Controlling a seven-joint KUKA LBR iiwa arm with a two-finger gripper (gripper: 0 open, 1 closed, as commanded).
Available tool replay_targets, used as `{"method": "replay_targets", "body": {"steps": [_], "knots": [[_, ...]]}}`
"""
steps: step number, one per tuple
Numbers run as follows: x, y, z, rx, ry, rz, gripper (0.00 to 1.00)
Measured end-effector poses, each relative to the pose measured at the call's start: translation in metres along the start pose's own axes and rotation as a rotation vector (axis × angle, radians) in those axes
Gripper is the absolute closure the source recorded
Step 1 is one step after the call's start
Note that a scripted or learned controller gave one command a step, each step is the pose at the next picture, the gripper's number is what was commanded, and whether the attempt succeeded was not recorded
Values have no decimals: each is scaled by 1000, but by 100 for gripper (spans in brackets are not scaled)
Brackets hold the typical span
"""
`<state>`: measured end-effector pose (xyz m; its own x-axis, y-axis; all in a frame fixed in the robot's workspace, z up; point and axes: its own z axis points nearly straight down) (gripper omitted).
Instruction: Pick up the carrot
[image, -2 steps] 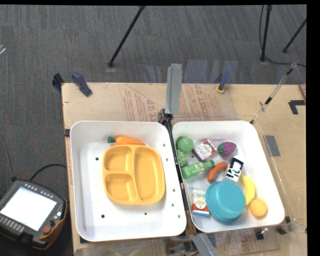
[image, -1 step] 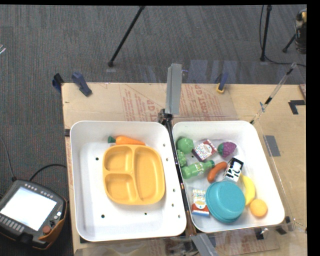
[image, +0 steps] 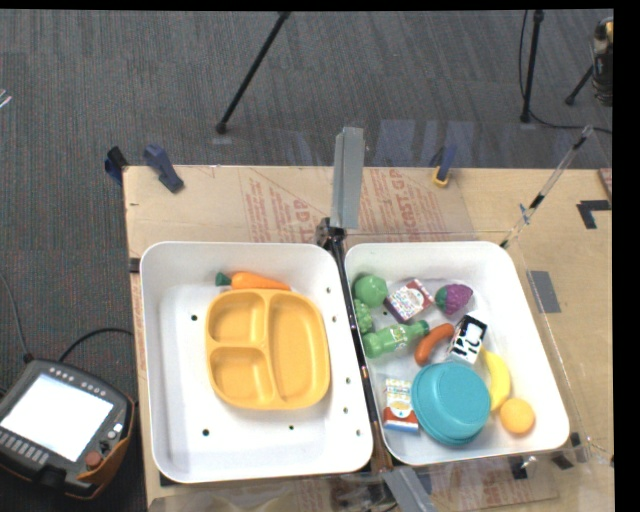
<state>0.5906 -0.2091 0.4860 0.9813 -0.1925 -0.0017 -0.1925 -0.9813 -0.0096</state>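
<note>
Carrot: the carrot (image: 258, 281) lies flat in the left bin (image: 152, 330), close to the far wall. Its green top points left and its orange body runs right.
Jaws: I cannot tell whether my jaws are open or closed.
Approach: I judge it best to come straight down over the middle of the orange body, with the jaws set across its width, one toward the far wall and one toward the plate.
Tight spot: the yellow divided plate (image: 268, 348) sits just beside the carrot on the near side, perhaps touching it. The near jaw has to fit the narrow gap without riding up on the plate rim.
Wall risk: the far wall is close behind, so the far jaw could catch the bin edge if I drift that way.
Handling: it is round and smooth, so it may roll or squirt out unless I close on its thickest part.
Divider: the two bins meet at the middle, well right of the carrot.
Right bin lookalike: an orange-red oblong piece (image: 434, 343) lies beside the green bottle (image: 392, 338). I must not mistake it for my target.
Other clutter: a teal bowl (image: 451, 402), a banana (image: 497, 378) and an orange (image: 517, 416) sit in the right bin (image: 540, 350), well apart from the carrot.
</note>
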Motion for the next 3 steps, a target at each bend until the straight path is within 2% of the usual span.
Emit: {"method": "replay_targets", "body": {"steps": [3], "knots": [[0,0,0,0,0,0,0]]}}
